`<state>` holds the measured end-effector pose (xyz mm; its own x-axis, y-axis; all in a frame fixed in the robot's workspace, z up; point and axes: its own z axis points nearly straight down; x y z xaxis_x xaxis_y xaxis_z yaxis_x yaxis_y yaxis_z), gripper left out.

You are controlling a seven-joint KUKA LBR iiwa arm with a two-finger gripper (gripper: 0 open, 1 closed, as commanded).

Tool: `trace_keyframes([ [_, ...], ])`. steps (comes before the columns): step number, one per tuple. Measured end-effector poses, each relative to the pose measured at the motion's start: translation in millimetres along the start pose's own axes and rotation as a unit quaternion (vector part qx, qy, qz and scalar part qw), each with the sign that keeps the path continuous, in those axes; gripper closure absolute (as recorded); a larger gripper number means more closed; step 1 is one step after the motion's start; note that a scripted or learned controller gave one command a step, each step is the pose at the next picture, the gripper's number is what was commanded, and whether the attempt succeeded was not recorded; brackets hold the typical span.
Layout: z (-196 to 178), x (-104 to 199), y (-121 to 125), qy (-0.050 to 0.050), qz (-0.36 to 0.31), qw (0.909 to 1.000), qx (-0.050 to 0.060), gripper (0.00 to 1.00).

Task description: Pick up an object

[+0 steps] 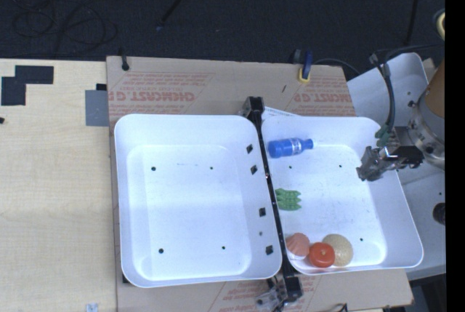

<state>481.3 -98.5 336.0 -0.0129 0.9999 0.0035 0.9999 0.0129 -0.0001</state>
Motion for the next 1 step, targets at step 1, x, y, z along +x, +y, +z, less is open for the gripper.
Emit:
trace_keyframes([
  [1, 47.9, -67.1, 1.3, -0.002, 0.009, 1.0, 0.003, 1.0],
])
